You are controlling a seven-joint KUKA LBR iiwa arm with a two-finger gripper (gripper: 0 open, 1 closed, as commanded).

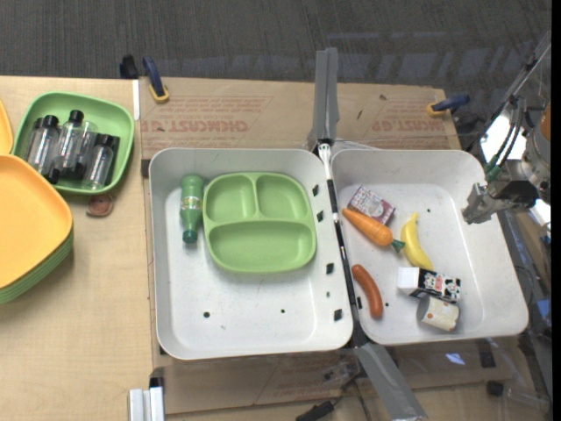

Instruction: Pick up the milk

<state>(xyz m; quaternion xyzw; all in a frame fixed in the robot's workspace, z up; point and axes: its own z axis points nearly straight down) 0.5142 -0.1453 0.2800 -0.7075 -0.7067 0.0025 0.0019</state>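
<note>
The milk is a small carton with a black-and-white cow pattern. It lies on its side in the lower right part of the right bin. My gripper hangs over the right side of that bin, up and to the right of the milk and well apart from it. Nothing shows beneath its tip.
Also in the right bin are a carrot, a banana, a sausage, a pink box and a beige carton just below the milk. The left bin holds a green divided plate and a green bottle.
</note>
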